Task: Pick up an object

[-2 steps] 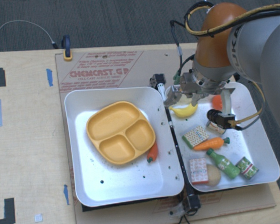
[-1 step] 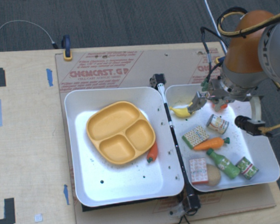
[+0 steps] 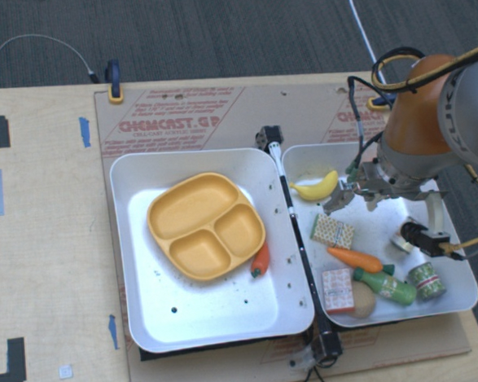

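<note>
On the table [image 3: 46, 240] the left bin [image 3: 136, 234] holds a yellow tray [image 3: 205, 225] at its centre, with a small carrot [image 3: 260, 260] leaning on the tray's 4 o'clock edge. The right bin [image 3: 466, 288] carries the candidates: a banana [image 3: 316, 186] at 11 o'clock, a cracker [image 3: 333, 231] below it, a long carrot [image 3: 356, 259] near the middle, a pink box [image 3: 337, 289] at 7 o'clock, a green bottle [image 3: 386, 287] at 6 o'clock and a green can [image 3: 426, 280] at 5 o'clock.

The gripper [image 3: 370, 192] hangs over the upper half of the right bin, under the orange wrist; whether it is released or clenched I cannot tell. Nothing looks to be in its grasp.

The nearest things appear to be the banana, at 9 o'clock from the gripper with its long axis running 8 to 2 o'clock, and the cracker, at 7 o'clock.
</note>
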`<state>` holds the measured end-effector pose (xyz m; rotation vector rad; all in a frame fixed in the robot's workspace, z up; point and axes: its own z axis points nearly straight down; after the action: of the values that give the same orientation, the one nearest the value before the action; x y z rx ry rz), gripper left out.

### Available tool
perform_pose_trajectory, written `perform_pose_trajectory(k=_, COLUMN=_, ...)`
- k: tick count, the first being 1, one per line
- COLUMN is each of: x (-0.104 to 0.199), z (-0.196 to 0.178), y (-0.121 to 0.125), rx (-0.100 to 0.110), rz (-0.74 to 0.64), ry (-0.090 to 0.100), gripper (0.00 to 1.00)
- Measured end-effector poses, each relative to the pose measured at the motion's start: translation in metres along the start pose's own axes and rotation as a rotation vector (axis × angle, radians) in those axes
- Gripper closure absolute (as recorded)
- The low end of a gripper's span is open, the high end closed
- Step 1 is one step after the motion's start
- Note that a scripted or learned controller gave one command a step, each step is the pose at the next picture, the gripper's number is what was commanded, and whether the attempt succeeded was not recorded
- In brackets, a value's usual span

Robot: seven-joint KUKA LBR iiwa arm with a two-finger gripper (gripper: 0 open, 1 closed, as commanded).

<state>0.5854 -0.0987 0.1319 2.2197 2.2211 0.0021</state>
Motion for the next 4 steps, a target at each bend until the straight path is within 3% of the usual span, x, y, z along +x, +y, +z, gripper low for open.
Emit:
perform_pose_trajectory(k=1, x=0.002, z=0.040, y=-0.056, rx=-0.001, rz=0.001, ry=0.000, gripper=0.00)
perform_pose_trajectory(k=2, x=0.002, z=0.041, y=-0.100, rx=-0.020, rz=0.001, ry=-0.006, gripper=0.00)
perform_pose_trajectory(k=3, x=-0.003, z=0.030, y=-0.099, rx=-0.028, rz=0.006, ry=-0.017, gripper=1.00)
perform_pose_trajectory(k=4, x=0.087, z=-0.053, y=-0.105, rx=0.000, rz=-0.001, ry=0.001, gripper=1.00)
